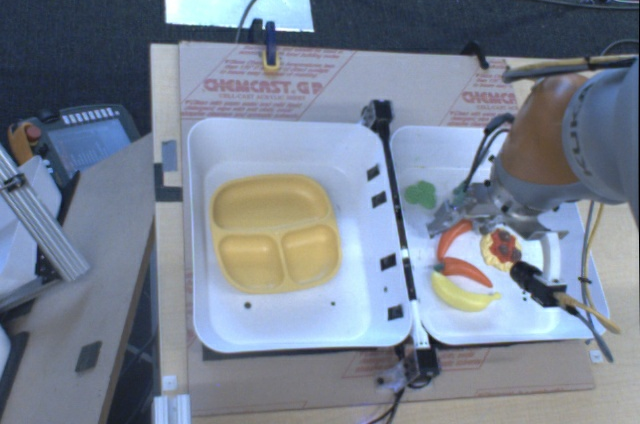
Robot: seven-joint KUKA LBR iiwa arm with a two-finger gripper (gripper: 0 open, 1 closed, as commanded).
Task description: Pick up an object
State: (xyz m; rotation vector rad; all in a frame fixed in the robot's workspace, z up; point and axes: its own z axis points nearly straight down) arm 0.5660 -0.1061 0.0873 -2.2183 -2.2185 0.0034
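Observation:
The right bin [425,152] holds several toy foods. A green piece [421,194] lies near its left wall. Two red-orange peppers [457,236] [466,269] lie in the middle, and a yellow banana [461,294] rests near the front. A yellow and red item [497,248] sits partly under the arm. My gripper [470,212] hangs low over this bin, just above the upper pepper and right of the green piece. The grey wrist with its orange band [540,137] covers the bin's right part.
The left bin [220,312] holds a yellow divided tray [275,230]. A black divider strip [392,212] runs between the bins. Cables [575,304] trail by the right bin's front right corner. A teach pendant [85,140] lies on a side table to the left.

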